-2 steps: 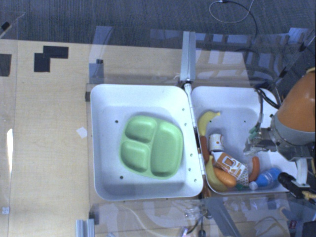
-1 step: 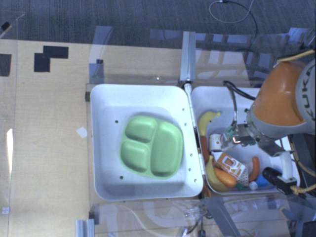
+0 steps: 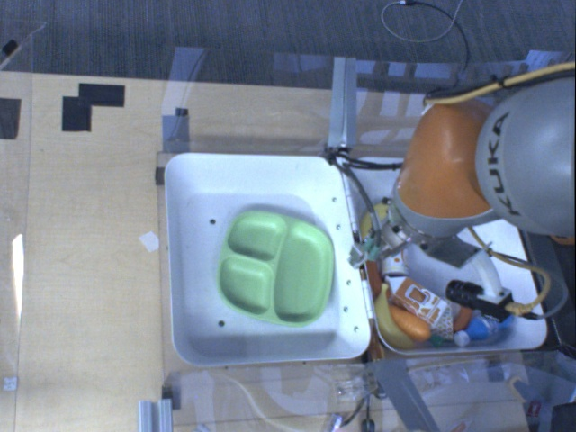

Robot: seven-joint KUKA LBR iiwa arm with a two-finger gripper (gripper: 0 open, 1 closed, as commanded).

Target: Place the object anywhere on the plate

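The claw hangs low over the inner edge of the right bin, just beside the wall it shares with the left bin; the arm's wrist covers it, so whether it is open or closed cannot be told. One arm reaches in from the right, its orange band sitting above the right bin.

Below the claw, a small heap of things lies in the near corner of the right bin: one banana, one orange ball-like fruit, one carton with a printed label, and one blue item, all touching or overlapping. The exact object for the task cannot be picked out among them.

One green plate with three sections lies in the middle of the left bin, well apart from the heap, with bare white floor on every side.

The two bins sit on a pale wooden bench. Two black marks lie near its far left. Dark carpet runs behind, with one thin cable looping across it.
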